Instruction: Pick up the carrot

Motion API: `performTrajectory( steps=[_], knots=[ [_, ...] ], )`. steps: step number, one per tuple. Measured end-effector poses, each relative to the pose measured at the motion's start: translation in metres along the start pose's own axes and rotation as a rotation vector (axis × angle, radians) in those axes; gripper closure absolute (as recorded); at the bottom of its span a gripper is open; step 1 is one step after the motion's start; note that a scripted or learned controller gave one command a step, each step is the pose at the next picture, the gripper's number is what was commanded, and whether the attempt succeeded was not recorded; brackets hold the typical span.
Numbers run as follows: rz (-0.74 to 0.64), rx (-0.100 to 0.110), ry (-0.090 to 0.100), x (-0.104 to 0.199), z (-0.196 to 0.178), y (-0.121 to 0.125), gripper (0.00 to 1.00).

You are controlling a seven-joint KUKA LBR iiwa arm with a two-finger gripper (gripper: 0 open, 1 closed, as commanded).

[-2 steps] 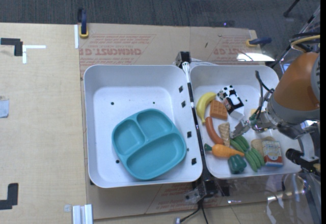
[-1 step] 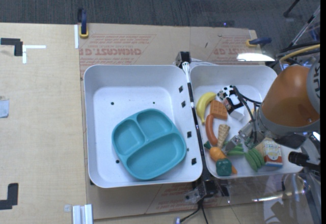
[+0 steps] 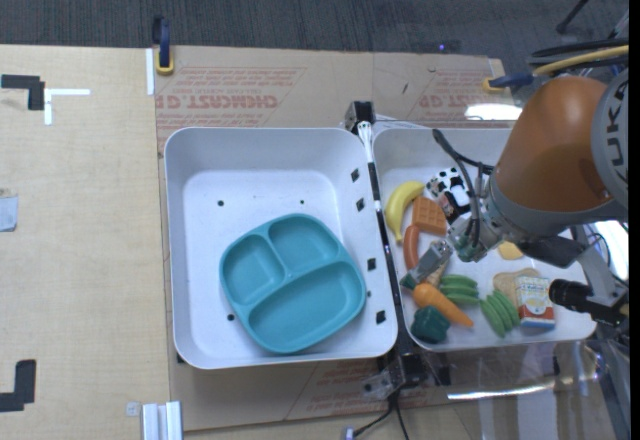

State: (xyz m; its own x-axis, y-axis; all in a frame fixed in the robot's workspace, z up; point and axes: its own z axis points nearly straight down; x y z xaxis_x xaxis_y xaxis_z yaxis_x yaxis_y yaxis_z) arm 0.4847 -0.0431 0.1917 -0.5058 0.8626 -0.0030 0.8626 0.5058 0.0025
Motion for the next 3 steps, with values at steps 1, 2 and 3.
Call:
performTrajectory(
  steps=[1,2,3],
  knots=[
    [0.002,0.000,0.000,0.000,0.000,0.000,0.00],
    [0.085,0.001,0.002,0.012,0.000,0.002,0.00],
    [0.087,0.001,0.001,0.012,0.000,0.001,0.00]
  ],
)
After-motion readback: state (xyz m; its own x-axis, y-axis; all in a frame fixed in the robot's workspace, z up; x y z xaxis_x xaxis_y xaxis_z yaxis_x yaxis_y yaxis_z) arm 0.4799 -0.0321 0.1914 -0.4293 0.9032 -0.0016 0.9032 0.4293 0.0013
